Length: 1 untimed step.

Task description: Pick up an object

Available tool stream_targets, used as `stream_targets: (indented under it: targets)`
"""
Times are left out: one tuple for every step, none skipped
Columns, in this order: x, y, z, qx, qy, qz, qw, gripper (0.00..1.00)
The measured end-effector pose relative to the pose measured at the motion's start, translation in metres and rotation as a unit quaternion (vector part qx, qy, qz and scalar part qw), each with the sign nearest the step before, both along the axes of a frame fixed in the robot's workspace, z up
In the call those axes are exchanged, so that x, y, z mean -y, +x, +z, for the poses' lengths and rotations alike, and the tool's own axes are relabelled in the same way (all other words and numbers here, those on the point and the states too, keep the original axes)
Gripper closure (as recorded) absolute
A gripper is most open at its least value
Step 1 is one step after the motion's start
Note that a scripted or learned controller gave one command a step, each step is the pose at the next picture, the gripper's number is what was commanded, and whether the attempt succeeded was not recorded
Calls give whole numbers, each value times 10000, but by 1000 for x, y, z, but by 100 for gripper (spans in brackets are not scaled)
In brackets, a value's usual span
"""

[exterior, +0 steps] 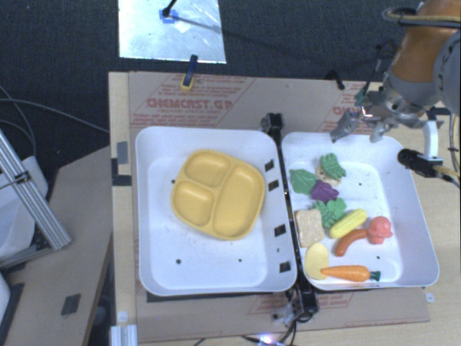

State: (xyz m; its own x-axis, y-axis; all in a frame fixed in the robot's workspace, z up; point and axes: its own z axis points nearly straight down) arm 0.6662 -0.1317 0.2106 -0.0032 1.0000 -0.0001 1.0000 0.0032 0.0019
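Observation:
The right white bin [410, 193] holds several toy foods: a green lettuce piece [331, 166], a dark green leaf [302, 180], purple grapes [325, 191], a green broccoli [333, 211], a beige cracker [310, 227], a yellow corn cob [348, 222], an orange sausage [344, 243], a pink mushroom [379, 228], a pale yellow slice [315, 259] and a carrot [348, 272]. My gripper [362, 129] hangs above the bin's back rim, beyond the lettuce. It is open, its fingers spread with nothing between them.
The left white bin [155, 258] carries a yellow divided plate [218, 193]. A black hinge strip [282, 193] runs between the bins. A shiny metal sheet [171, 20] lies at the back, with a small blue-yellow tool [189, 74] near it.

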Motion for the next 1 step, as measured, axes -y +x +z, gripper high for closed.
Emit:
stream_targets:
  targets:
    - [-45, 2, -116, -15, 4, -8, 10000, 0]
